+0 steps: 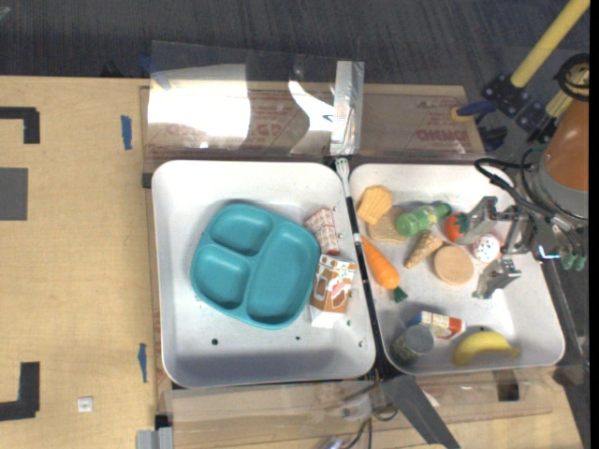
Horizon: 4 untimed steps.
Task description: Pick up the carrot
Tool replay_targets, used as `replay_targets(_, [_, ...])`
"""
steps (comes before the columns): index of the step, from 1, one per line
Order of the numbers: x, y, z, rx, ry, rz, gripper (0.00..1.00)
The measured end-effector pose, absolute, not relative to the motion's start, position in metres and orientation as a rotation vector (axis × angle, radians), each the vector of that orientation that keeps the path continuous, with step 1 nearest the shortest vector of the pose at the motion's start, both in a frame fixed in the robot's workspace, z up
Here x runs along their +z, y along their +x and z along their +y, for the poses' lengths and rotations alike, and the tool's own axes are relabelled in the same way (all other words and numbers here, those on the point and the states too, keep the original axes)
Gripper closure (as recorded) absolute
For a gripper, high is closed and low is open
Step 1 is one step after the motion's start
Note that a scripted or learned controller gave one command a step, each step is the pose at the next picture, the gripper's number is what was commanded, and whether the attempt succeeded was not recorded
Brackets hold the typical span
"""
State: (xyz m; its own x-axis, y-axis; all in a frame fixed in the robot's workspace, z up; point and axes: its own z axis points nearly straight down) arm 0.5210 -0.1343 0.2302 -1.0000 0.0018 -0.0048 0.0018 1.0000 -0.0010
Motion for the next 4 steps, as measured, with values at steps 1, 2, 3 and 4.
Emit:
replay_targets(1, [0.098,0.553,-0.119,-0.003,-0.077,3.128,0.0])
replay_targets(2, [0.09,0.574,-0.096,-0.007,-0.387,3.102,0.0])
replay_targets(3, [0.189,0.549,-0.041,-0.002,-0.594,3.07,0.0])
replay_targets(4, [0.186,0.54,-0.047,0.0,-0.784,3.037,0.0])
